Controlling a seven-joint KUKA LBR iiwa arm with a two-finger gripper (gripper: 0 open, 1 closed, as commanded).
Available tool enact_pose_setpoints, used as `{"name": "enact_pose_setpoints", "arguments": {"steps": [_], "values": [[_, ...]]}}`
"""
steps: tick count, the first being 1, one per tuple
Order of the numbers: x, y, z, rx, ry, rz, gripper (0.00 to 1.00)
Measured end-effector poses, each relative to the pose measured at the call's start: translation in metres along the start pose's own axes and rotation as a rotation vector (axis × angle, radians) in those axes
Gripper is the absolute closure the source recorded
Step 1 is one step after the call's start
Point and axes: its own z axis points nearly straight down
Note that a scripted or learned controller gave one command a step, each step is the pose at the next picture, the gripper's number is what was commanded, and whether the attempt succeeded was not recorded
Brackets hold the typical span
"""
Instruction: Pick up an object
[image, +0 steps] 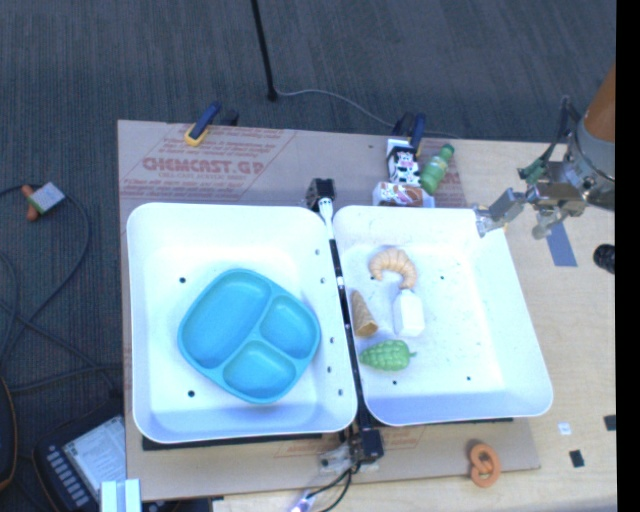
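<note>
Green toy (386, 354) beside cone (362, 313), fingers (492, 214) apart

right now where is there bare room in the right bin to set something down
Free: the right bin floor's right half, from the white block across to the right wall, and the front strip below the green piece. Crowded: the left side by the divider, where croissant, cone, block and green piece cluster.

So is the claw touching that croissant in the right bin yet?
Apart. The camera view shows the claw at the right bin's upper right corner, with bare white floor between it and the croissant.
</note>
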Motion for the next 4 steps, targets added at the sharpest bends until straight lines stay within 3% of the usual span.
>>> {"name": "enact_pose_setpoints", "arguments": {"steps": [1, 2, 3, 4], "values": [[0.048, -0.024, 0.121, 0.003, 0.002, 0.0, 0.0], [0.046, -0.117, 0.173, 0.004, 0.002, 0.002, 0.0], [0.107, -0.116, 0.196, -0.006, -0.003, 0.002, 0.0], [0.106, -0.114, 0.185, -0.01, -0.004, 0.004, 1.0]]}}
